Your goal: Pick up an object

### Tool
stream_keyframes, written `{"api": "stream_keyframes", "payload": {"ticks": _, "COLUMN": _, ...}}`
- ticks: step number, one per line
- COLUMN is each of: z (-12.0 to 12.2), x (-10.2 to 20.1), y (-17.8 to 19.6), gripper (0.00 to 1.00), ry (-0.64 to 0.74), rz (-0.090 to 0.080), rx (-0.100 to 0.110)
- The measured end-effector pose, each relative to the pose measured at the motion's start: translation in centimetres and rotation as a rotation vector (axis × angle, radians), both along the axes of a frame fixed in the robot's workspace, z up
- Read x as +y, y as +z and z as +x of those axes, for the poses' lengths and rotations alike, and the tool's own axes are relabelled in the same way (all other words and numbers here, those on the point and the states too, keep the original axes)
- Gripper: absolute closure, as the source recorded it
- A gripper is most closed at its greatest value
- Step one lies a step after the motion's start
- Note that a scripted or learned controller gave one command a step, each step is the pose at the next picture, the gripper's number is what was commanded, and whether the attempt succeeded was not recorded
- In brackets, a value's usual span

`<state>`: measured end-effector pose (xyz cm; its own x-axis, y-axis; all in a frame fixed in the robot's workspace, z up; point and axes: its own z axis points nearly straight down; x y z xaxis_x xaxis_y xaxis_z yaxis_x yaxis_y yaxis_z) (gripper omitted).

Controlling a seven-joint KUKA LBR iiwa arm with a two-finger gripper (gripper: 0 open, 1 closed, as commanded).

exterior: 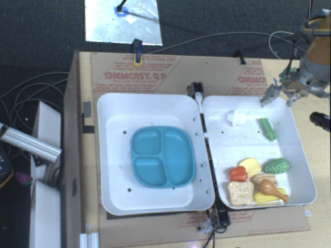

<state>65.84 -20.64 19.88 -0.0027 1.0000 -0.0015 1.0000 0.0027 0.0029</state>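
My gripper (281,96) hangs over the back right edge of the right bin (305,154), open, with nothing between its fingers. Below and to its left a green bean-like piece (267,128) lies on the bin floor. A small white object (237,118) sits further left. In the bin's front corner, toy foods are bunched together: a red pepper (237,173), a yellow piece (251,165), a bumpy green vegetable (276,165), a slice of bread (240,192) and an orange drumstick (270,188).
The left bin (111,138) holds a blue divided plate (162,156). A black clip (196,89) sits at the back where the two bins meet. Cables run along the bench's far side.
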Motion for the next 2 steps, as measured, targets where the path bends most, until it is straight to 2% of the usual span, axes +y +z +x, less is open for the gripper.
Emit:
{"api": "stream_keyframes", "payload": {"ticks": 1, "z": -0.4, "x": 0.0, "y": 0.1, "gripper": 0.0, "ry": 0.0, "rz": 0.0, "rx": 0.0}}
{"api": "stream_keyframes", "payload": {"ticks": 2, "z": 1.1, "x": 0.0, "y": -1.1, "gripper": 0.0, "ry": 0.002, "rz": 0.0, "rx": 0.0}}
